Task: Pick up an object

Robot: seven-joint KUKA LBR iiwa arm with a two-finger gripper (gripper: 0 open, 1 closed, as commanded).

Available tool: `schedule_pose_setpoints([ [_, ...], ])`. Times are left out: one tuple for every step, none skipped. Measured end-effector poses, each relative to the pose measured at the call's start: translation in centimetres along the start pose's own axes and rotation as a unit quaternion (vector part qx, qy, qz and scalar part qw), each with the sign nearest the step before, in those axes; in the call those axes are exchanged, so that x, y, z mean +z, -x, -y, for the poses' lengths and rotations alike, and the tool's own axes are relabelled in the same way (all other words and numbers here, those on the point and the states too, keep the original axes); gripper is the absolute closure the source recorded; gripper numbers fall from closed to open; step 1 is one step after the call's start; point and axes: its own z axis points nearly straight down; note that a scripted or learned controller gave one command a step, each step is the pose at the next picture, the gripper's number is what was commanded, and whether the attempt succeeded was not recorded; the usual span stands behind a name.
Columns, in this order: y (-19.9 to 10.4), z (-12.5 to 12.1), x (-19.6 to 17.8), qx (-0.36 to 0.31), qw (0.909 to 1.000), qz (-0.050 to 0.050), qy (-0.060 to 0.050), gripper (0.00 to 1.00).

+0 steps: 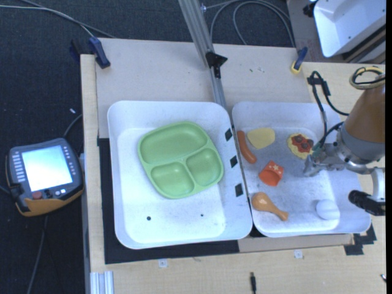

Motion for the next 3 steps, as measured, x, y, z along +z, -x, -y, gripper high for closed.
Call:
schedule_pose_setpoints([
  [0.4, 0.2, -4.4, 0.0, 1.0, 0.0, 0.0, 1.0],
  [1.4, -0.3, -9.6, 0.0, 1.0, 0.0, 0.001, 1.0],
  [1.5, -0.5, -15.0, -0.001, 1.0, 0.0, 0.001, 1.0],
])
